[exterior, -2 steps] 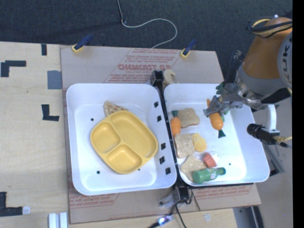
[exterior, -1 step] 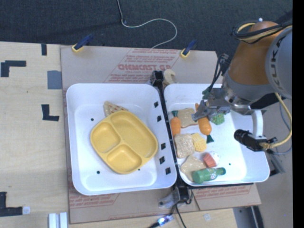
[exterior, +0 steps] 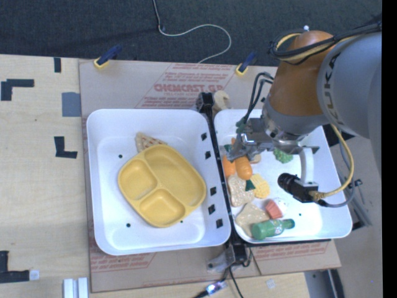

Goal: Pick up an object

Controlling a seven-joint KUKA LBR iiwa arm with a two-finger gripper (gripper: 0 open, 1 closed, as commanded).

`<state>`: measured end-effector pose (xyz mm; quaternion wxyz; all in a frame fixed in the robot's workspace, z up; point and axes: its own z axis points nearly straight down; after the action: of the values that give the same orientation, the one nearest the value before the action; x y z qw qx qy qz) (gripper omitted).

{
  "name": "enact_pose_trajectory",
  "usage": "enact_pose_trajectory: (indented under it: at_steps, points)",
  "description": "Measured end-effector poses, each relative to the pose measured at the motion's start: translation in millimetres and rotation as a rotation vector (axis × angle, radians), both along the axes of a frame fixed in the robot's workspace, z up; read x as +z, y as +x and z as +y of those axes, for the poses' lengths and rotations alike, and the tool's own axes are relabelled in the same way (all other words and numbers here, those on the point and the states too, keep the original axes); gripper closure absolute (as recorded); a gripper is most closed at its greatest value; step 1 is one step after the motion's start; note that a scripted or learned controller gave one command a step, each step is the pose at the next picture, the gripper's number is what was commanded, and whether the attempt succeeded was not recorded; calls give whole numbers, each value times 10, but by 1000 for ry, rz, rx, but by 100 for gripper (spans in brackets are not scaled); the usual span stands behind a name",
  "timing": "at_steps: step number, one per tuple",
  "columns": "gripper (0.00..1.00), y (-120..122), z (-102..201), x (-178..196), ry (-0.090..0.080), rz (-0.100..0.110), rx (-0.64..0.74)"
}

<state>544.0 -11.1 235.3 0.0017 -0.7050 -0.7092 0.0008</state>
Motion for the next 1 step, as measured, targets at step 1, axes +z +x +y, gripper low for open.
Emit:
enact_pose_trajectory:
  at_steps: [1]
  points:
    - [100,-84,479,-24,0,1,0]
